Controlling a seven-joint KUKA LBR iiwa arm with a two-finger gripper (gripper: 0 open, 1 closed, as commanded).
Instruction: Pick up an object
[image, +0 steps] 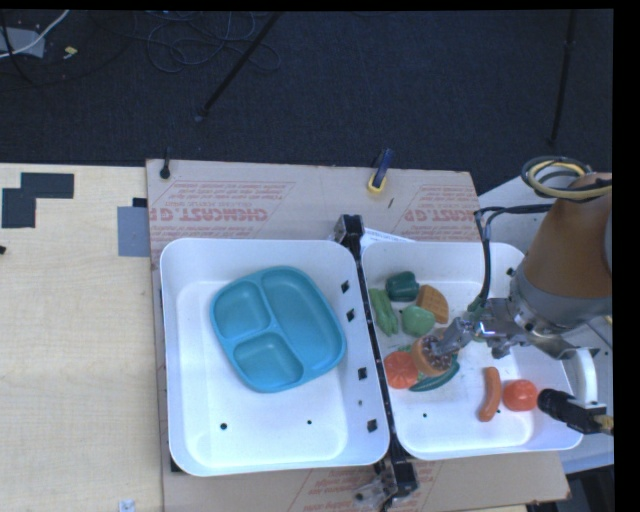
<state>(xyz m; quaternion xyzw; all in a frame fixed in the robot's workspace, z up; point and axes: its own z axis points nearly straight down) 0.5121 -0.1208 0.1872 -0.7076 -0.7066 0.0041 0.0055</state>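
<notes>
My gripper (438, 351) is low in the right bin (470, 447), reaching in from the right over a cluster of toy foods. Directly around it lie a red tomato (400, 369), a dark green curved piece (438, 380) and a light green piece (417, 320). A small brownish thing sits right at the gripper's tip, but I cannot make out whether it is gripped. Farther back lie a dark green pepper (402, 286), an orange piece (434, 300) and a long green pod (382, 310). A sausage (489, 393) and an orange-red ball (519, 395) lie at the front right.
The left bin (185, 420) holds a blue divided plate (275, 327). A black divider (368, 350) runs between the two bins. The arm's orange band and grey wrist (565, 270) hang over the right bin's right side, with cables behind.
</notes>
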